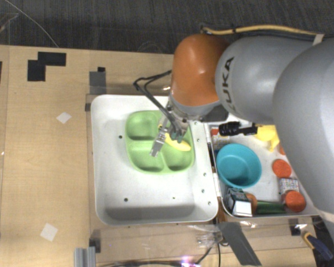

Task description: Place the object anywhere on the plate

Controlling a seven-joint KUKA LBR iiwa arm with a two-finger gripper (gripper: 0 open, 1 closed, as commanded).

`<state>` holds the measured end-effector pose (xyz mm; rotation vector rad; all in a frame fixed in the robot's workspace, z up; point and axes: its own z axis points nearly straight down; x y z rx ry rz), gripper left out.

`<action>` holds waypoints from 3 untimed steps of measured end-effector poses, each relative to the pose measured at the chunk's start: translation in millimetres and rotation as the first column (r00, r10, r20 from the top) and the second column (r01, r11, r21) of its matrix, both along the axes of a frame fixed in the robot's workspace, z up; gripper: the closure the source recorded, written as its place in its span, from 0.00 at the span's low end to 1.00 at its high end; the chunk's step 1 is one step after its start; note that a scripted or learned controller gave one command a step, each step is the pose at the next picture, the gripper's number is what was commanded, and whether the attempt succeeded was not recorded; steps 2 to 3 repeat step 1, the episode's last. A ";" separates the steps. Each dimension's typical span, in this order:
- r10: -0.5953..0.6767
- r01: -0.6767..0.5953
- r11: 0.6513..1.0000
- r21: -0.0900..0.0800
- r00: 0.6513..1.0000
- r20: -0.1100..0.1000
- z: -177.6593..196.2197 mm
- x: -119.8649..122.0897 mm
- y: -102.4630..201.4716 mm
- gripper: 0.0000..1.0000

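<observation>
Where fingers [166, 138] spread slightly, grasping nothing, yellow object [180, 145] just beside, on green plate [142, 128].

The left bin [117, 199] lies open around the green plate [142, 149], while the right bin [225, 204] is crowded by a blue bowl [239, 166] and small items.

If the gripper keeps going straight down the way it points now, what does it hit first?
Most likely the green plate: the gripper points down over its middle dividers, with a yellow object right beside it. Depth is unclear from this slanted view.
</observation>
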<state>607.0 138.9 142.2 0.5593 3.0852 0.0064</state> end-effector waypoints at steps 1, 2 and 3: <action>-0.243 0.243 0.970 0.002 0.970 0.007 94.4 27.5 -55.3 0.00; -0.243 0.243 0.970 0.002 0.970 0.007 94.4 27.5 -55.3 0.00; -0.243 0.243 0.970 0.002 0.970 0.007 94.4 27.5 -55.3 0.00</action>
